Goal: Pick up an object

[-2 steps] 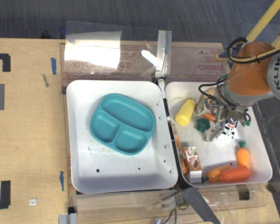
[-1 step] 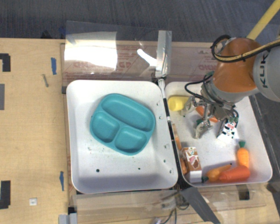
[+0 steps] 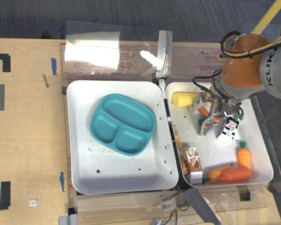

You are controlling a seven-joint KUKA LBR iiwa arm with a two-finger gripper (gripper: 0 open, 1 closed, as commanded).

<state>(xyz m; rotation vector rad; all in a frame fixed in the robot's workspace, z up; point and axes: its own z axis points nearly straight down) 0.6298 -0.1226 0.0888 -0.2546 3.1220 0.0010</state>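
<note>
A: What's on the left?

B: Bare wooden desk (image 3: 28,125) with black corner marks and bits of blue tape. Then the left bin (image 3: 84,172), holding a teal divided plate (image 3: 123,123) tilted a little. Behind both bins stands a clear plastic sheet (image 3: 112,55).

A: And the right bin (image 3: 260,139)?

B: A yellow piece (image 3: 184,99) lies at its upper left corner. Along the left wall there's a small printed carton (image 3: 192,159). At the bottom right lie orange carrot-like toys (image 3: 234,173), and another carrot (image 3: 244,156) stands up against the right wall.

A: Where is the gripper (image 3: 214,122)?

B: Down in the upper middle of the right bin, below the orange band (image 3: 243,62) of the arm. Its metal fingers (image 3: 205,125) point down toward the bin floor, amid a small orange object (image 3: 205,111) and a black and white spotted toy (image 3: 230,128) just to the right.

A: Are they open or closed, gripping anything?

B: I cannot tell; the parts there blur together, and nothing is plainly between them

A: The room?

B: Dark grey floor (image 3: 131,3) beyond the desk, and a yellow pole (image 3: 271,11) at the upper right
</note>
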